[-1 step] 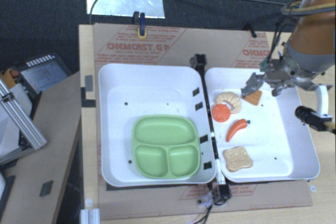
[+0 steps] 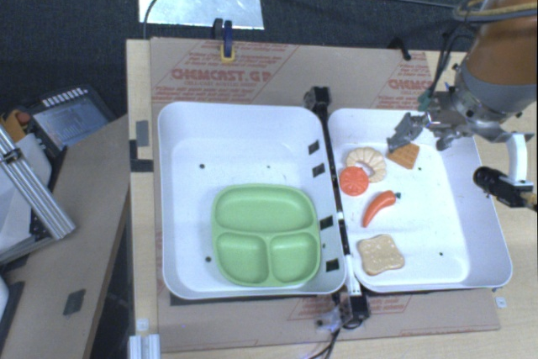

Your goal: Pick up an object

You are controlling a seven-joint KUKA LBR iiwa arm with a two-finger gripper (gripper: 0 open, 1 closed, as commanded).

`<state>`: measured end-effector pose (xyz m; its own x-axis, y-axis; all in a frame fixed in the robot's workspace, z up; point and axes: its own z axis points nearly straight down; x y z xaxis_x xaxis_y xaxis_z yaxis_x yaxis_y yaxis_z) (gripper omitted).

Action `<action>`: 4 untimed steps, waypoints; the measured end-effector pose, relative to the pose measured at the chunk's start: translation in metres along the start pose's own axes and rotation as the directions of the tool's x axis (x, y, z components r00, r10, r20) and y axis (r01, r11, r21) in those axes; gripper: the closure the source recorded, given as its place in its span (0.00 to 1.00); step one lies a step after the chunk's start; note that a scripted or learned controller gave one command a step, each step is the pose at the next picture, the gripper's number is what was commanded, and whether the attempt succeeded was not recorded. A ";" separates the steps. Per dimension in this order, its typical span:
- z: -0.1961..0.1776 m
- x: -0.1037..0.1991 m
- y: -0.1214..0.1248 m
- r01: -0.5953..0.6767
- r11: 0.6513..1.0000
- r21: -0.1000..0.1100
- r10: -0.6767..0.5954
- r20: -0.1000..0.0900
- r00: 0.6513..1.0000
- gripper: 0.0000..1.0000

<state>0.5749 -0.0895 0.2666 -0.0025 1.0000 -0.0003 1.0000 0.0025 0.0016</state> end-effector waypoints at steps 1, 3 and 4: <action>0.059 0.008 0.001 0.000 1.000 0.005 0.000 -0.001 1.000 0.00; 0.166 0.002 -0.010 -0.001 1.000 0.006 0.001 -0.001 1.000 0.00; 0.153 0.001 -0.008 -0.001 1.000 -0.001 0.001 0.000 1.000 1.00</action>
<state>0.5673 -0.0887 0.1138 -0.0015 1.0000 -0.0004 1.0000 0.0015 0.0030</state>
